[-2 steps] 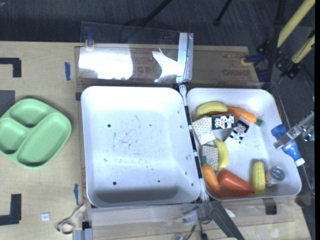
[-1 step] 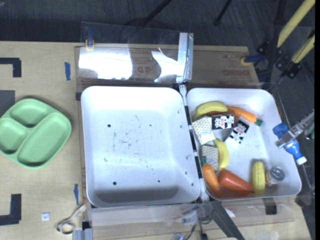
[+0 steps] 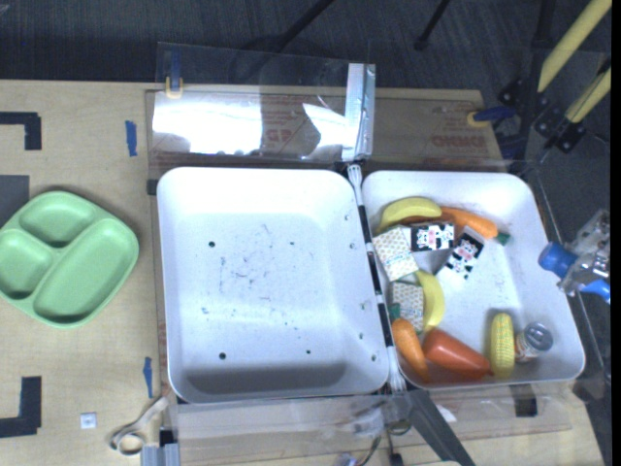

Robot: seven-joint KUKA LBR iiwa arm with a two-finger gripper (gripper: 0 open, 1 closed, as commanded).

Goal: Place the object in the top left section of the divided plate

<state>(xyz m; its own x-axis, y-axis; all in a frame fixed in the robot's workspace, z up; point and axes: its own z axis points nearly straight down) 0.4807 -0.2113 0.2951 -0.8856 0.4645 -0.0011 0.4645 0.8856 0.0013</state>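
Plate [image 3: 66, 258] green, divided, on desk [image 3: 87, 124] left of both bins, top left section bare | object unspecified, toys piled in right bin [image 3: 519, 202]: banana [image 3: 409, 210], carrot [image 3: 473, 223], corn [image 3: 501, 341] | likely light, stiff, smooth plastic; grab across narrow middle | end effector [image 3: 580, 260] at right edge, grip state cannot tell

Divided plate [image 3: 66, 258] lies left of both bins [image 3: 184, 260].
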